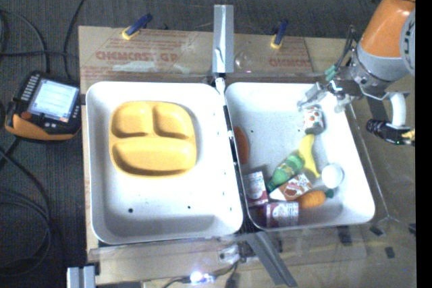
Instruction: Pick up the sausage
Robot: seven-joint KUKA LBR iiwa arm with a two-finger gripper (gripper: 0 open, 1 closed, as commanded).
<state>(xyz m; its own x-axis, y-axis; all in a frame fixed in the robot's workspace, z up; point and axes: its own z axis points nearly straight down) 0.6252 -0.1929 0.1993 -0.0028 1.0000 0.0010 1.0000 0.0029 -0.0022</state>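
Note:
The sausage (241, 143) is a reddish-brown piece lying along the left wall of the right bin (270, 104), partly tucked under the rim between the two bins. My gripper (313, 98) hangs over the bin's far right part, well to the right of the sausage and apart from it. Just below the gripper sits a small printed can (313, 121). Nothing can be seen held in the gripper.
The right bin's near half holds a banana (309, 148), a green bottle (285, 170), a white round thing (331, 176), a carrot (312, 199) and red cans (255, 185). A yellow divided tray (154, 138) lies in the left bin (101, 212).

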